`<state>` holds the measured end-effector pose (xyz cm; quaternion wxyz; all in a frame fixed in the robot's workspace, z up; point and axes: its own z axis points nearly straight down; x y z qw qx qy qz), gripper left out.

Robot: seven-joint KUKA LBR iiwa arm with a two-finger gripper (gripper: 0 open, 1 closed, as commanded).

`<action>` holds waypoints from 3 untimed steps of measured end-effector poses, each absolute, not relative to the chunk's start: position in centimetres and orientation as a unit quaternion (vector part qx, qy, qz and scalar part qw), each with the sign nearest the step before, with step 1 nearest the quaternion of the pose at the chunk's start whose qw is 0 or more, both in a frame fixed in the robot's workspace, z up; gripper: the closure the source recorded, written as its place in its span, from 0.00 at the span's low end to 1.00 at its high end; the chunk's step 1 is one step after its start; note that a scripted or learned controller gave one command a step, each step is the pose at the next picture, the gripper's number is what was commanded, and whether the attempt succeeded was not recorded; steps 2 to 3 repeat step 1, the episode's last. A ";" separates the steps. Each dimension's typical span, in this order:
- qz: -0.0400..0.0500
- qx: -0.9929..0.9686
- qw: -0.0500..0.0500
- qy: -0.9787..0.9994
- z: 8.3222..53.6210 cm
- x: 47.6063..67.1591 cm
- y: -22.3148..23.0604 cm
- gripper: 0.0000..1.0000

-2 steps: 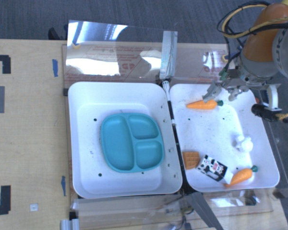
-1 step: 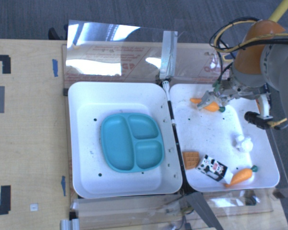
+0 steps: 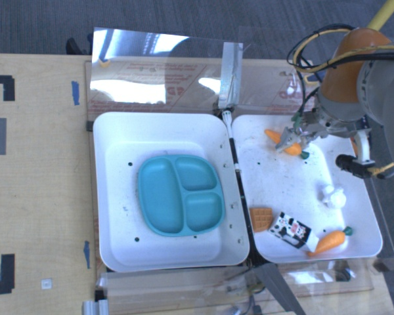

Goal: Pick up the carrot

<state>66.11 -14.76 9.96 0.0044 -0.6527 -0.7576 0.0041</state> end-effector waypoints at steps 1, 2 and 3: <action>0.002 -0.687 0.002 -0.727 15.2 66.6 -14.2 1.00; 0.002 -0.687 0.002 -0.727 15.2 66.6 -14.2 1.00; 0.002 -0.687 0.002 -0.727 15.2 66.6 -14.2 1.00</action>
